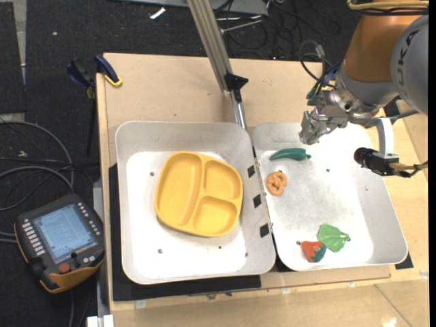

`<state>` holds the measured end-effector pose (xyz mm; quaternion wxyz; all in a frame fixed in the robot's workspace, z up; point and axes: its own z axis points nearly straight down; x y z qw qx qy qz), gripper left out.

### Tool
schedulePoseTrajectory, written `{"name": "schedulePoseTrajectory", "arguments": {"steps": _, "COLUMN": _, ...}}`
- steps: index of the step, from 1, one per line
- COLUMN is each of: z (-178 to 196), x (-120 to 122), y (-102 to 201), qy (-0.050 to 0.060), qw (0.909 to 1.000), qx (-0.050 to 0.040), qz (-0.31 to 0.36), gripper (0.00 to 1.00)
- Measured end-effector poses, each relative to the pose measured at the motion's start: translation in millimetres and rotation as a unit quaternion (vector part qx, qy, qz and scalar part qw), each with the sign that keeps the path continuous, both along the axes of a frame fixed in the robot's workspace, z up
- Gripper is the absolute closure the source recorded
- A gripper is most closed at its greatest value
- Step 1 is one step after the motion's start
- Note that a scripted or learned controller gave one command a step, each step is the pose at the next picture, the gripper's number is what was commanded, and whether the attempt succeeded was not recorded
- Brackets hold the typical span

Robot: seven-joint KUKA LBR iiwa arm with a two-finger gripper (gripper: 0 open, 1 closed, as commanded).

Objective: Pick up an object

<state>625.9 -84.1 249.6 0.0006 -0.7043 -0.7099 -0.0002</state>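
Observation:
In the right bin [361, 203] lie a dark green pepper-like piece [290, 154] near the back left, an orange pretzel [276, 182] just below it, and a red-and-orange strawberry-like toy [313, 251] touching a light green leafy piece [332, 237] near the front. My gripper [308, 133] hangs over the back of the right bin, just up and right of the green pepper piece. Nothing shows between its fingers.
A yellow divided plate [199, 194] lies in the left bin [136, 182]. A slanted metal pole [216, 46] crosses the back of the bench down to the bins' divider. A black cylinder part [371, 159] juts out beside the arm. A teach pendant [58, 240] sits off the bench at left.

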Motion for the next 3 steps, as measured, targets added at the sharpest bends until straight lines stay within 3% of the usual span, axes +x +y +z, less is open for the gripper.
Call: {"name": "schedulePoseTrajectory", "arguments": {"steps": 3, "z": 8, "x": 20, "y": 169, "qy": -0.001, "qw": 1.0000, "qx": 0.0002, "qz": 0.000, "gripper": 1.00}}
